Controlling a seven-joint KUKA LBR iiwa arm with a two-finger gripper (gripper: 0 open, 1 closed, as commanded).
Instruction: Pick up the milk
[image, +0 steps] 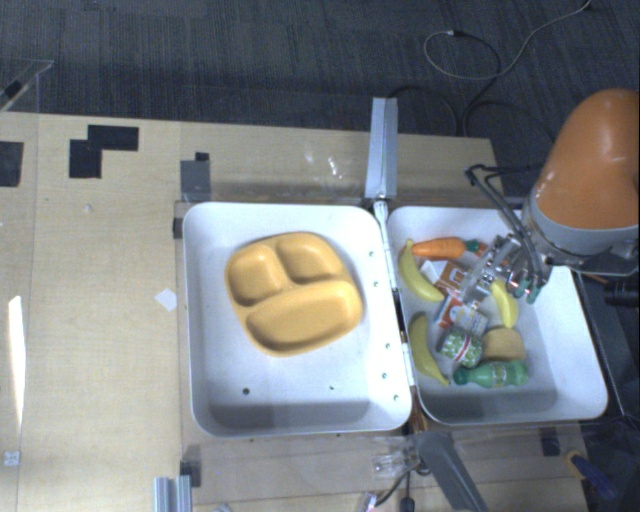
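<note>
1. Camera view looks down at a slant on a pale wooden surface (100, 330) bearing two shallow white bins side by side.
2. The left bin (210, 380) sits at the centre of the frame and holds a yellow sectioned tray (293, 292), turned bottom-up, with three rounded humps.
3. The right bin (575, 385) sits at the right of the frame and holds a cluster of toy food in its left half.
4. A carrot (437, 247) lies at the top of that cluster, with one banana (418, 276) just below it along the bin's left wall.
5. A second banana (428, 350) lies lower down along the same wall, and a third banana (505, 303) lies to the right, under the arm's wrist.
6. A brown potato-like piece (503, 344) rests at the lower right of the cluster, touching a green bottle (490, 375) that lies on its side below it.
7. The milk (460, 340), a small carton with a green and white label, lies tilted in the middle of the cluster, between the second banana and the brown piece.
8. The arm enters from the right edge, its orange band (590, 160) at the upper right.
9. The claw (478, 290) reaches down over the cluster, just above the milk; whether it is open, closed or gripping the carton cannot be told.
</note>
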